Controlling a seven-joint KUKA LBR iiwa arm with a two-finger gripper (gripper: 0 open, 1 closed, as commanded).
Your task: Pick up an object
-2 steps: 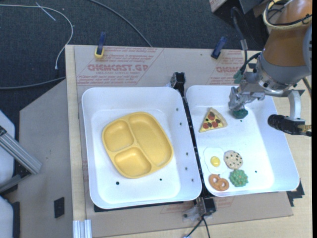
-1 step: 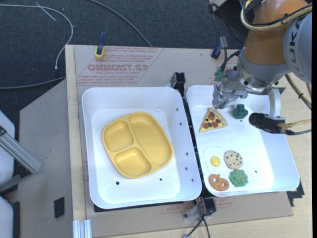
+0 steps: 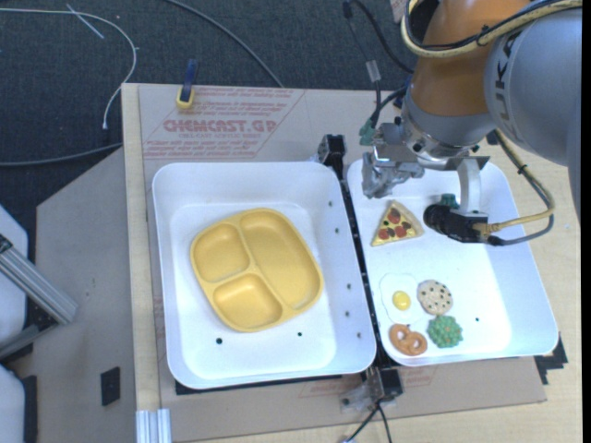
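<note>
I've got the grey two-finger gripper (image 3: 379,185) low at the right white bin's (image 3: 517,275) upper left, just above the triangular toy pizza slice (image 3: 397,223), likely my target; its opening I cannot tell.

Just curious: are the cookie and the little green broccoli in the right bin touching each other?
Apart. The camera view shows a thin strip of white bin floor between the cookie and the broccoli, which lies just below it.

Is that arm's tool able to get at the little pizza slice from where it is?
Probably yes: the tool hangs just above the pizza slice in the right bin, with nothing lying between them.
</note>
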